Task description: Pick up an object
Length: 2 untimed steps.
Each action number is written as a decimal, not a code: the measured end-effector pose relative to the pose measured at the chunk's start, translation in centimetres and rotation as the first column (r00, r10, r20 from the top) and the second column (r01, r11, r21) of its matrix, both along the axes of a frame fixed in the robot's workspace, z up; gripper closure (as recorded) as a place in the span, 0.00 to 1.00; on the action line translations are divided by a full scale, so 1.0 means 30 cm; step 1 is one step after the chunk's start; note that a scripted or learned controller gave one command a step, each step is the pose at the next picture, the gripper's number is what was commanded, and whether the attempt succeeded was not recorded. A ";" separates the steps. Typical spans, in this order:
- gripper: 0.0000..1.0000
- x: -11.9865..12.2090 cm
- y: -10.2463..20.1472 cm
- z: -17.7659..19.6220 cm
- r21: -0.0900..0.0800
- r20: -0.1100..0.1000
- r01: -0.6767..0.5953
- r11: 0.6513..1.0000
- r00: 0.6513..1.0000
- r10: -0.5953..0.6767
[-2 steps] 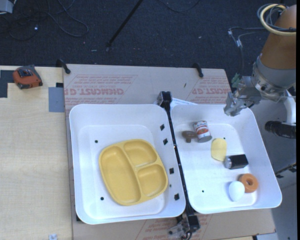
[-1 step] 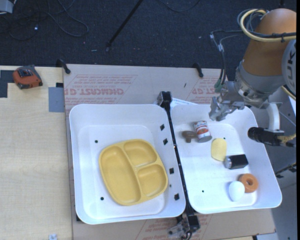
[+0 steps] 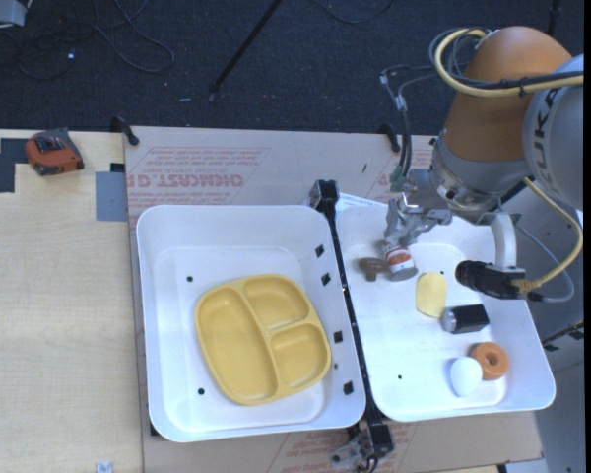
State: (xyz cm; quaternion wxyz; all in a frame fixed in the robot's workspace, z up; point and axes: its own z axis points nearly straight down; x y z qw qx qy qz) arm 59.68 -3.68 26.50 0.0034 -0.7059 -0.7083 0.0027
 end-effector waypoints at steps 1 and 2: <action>1.00 -0.067 0.171 -0.010 0.000 -0.001 -0.001 1.000 1.000 0.001; 1.00 -0.119 0.354 -0.085 -0.001 -0.002 -0.001 1.000 1.000 0.001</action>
